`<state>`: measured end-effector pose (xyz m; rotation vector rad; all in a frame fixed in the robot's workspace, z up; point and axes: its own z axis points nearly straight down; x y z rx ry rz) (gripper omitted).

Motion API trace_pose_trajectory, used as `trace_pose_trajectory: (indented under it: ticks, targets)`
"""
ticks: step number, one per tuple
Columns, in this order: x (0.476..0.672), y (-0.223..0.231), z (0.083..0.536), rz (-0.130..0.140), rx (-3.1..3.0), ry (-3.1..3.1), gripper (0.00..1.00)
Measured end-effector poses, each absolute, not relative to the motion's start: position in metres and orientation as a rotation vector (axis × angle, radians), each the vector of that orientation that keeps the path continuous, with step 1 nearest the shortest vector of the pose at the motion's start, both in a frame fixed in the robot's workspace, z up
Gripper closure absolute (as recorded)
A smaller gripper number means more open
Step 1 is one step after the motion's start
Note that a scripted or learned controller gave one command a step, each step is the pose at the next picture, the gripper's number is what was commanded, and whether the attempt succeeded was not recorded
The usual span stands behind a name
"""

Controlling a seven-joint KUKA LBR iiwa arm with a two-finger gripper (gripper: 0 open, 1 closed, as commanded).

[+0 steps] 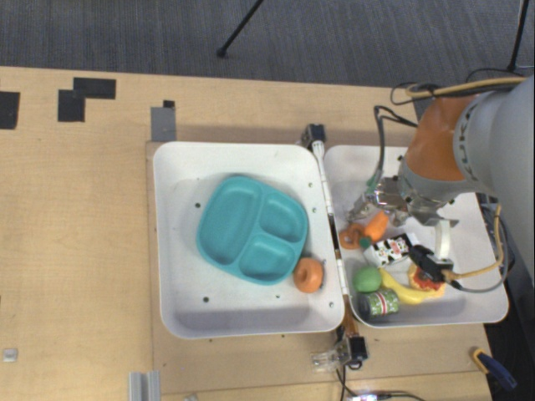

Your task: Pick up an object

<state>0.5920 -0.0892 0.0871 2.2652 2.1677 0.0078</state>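
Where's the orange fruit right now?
The orange fruit lies in the left bin, near its right wall toward the front, touching the lower right corner of the teal divided plate.

Two bins are set side by side on the counter (75,249). In the left bin (180,307) a divided tray (251,228) lies, with a fruit (308,275) just beside its near right corner. Several small items are clustered in the right bin (485,307).

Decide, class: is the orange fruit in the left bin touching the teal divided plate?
Touching. The camera view shows the orange fruit pressed against the lower right rim of the teal divided plate, with no white bin floor visible between them.
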Motion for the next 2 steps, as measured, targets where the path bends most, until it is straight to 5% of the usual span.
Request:
trace_pose_trajectory:
  ticks: [1, 2]
  targets:
    - [0.594, -0.089, 0.099, 0.014, 2.262, 2.165, 1.00]
    - [0.588, -0.048, 0.193, 0.005, 2.372, 2.056, 1.00]
